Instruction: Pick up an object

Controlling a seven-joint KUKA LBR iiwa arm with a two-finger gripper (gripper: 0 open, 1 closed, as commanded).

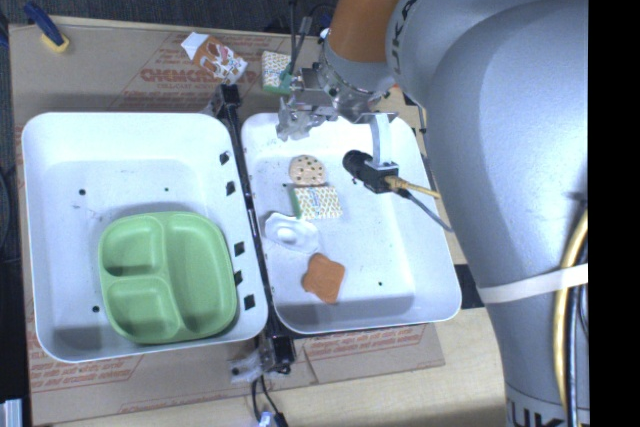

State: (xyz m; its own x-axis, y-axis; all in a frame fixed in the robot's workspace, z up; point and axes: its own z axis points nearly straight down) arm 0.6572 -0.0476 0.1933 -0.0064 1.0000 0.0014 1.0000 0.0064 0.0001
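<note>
Camera view, and here's the gripper hanging over the far left corner of the right bin, close to the back wall. Whether it's open or closed I cannot tell from this angle, and nothing is visibly held in it. The pickable pieces sit nearer the camera: a round cookie just beside the gripper, a patterned packet right below that, a clear plastic piece at the packet's left corner, and an orange-brown piece a bit apart. Over in the left bin, a green divided plate lies on its own. Now the danger, as I judge it: come straight down here and the gripper likely closes on bare floor or clips the wall. The cookie lies flat and could slide out, and with cookie, packet and plastic bunched together, a grab at one could shove the others. As for writing, the arm shows part of the KUKA lettering, and the cardboard under the bins carries red print too broken up to read with confidence.
</note>
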